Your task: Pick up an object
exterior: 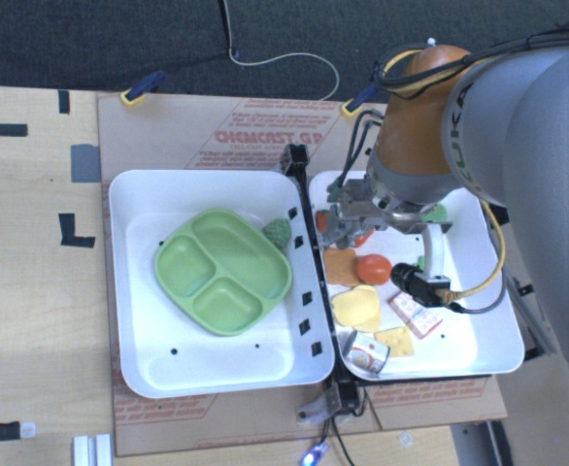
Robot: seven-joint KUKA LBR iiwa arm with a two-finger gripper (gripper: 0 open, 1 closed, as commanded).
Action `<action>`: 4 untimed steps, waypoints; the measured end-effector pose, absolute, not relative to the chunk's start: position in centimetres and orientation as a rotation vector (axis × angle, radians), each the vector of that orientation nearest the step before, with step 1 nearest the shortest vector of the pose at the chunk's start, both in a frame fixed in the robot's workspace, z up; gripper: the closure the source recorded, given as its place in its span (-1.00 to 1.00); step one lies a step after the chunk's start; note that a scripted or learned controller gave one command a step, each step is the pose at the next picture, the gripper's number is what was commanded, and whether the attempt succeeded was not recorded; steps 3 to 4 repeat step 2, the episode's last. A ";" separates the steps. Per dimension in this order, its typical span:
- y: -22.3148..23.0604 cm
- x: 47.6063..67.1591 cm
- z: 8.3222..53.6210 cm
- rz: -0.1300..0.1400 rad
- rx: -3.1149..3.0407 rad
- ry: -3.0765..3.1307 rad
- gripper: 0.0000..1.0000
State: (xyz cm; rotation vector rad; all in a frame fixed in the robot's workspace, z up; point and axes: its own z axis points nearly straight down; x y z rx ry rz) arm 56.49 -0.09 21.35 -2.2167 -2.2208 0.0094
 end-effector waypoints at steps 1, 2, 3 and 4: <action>-1.0 56.0 21.2 0.009 -2.218 -2.220 1.00; -0.9 55.7 21.2 0.009 -2.218 -2.220 1.00; -0.9 55.7 21.2 0.009 -2.218 -2.220 1.00; -0.9 55.7 21.2 0.009 -2.218 -2.220 1.00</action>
